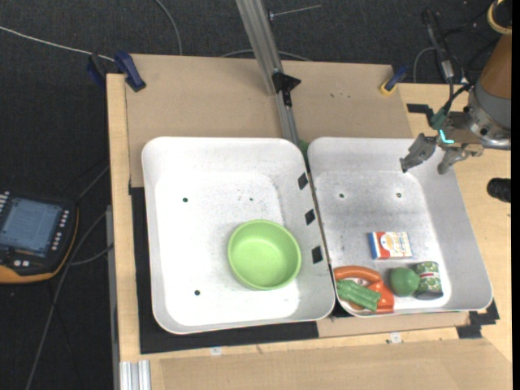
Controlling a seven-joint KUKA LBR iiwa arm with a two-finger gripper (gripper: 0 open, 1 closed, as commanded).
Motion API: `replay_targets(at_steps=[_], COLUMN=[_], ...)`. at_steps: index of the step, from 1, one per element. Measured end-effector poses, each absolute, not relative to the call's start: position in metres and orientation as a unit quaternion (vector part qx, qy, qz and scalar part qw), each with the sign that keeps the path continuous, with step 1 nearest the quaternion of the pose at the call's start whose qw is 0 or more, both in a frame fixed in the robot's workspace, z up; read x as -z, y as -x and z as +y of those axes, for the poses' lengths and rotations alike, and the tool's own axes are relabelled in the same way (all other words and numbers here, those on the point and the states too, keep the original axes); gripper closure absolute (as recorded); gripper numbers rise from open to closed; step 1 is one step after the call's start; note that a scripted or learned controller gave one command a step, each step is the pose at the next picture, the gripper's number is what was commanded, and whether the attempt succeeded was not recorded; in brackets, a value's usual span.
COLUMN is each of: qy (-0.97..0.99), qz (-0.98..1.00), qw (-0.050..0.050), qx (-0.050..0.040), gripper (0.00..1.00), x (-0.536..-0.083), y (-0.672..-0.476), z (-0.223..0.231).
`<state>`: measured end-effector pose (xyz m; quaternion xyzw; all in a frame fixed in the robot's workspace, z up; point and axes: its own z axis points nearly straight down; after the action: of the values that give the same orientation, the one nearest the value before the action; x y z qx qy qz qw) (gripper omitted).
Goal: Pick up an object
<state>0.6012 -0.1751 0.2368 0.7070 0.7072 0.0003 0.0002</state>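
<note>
My gripper [429,159] hangs over the far right corner of the right bin [357,177], open, with nothing between its fingers. Well below it, near the bin's front edge, lie a small white and blue box [389,244], a green ball [402,281], a dark green can [428,279] and an orange toy with a green piece [360,289]. A light green bowl [264,254] sits in the left bin [187,177], toward its front right.
A metal pole [264,47] slants down from the top to the gap between the bins. Blue and yellow clamps [128,70] hold the board's far corners. A handheld pendant [32,230] lies off the bench at left.
</note>
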Motion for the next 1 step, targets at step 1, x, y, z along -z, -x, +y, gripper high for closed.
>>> replay_targets(at_steps=[1], qy=[-0.707], qz=[0.707], qw=[0.0], qx=[-0.0002], gripper=[0.0], x=[-0.2367], y=[-0.6011], z=[-0.1751])
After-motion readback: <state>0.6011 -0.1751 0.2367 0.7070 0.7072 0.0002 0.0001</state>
